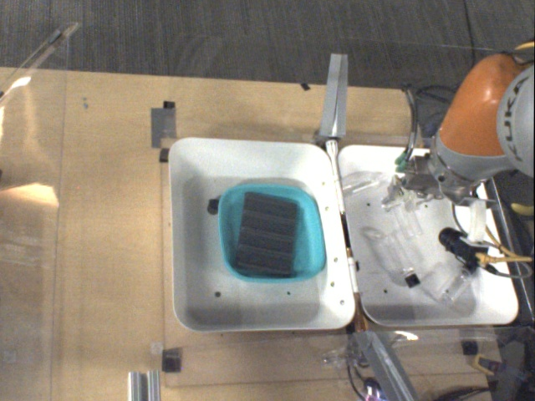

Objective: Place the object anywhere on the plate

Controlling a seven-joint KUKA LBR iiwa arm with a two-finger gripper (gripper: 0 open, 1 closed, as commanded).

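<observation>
Pincer (407, 192) hangs over the right bin (501, 312), well apart from the plate; its clear parts blur against the white floor, so I cannot tell whether it is apart or together, and nothing shows in its grip. The task's thing, a dark grey ridged block (267, 234), lies flat on the turquoise plate (314, 242) in the left bin (188, 224), inside the rim on every side. By that lie the placing looks done. Doing this step well likely means lifting straight up, keeping clear of the divider between the bins, and leaving the block undisturbed.
</observation>
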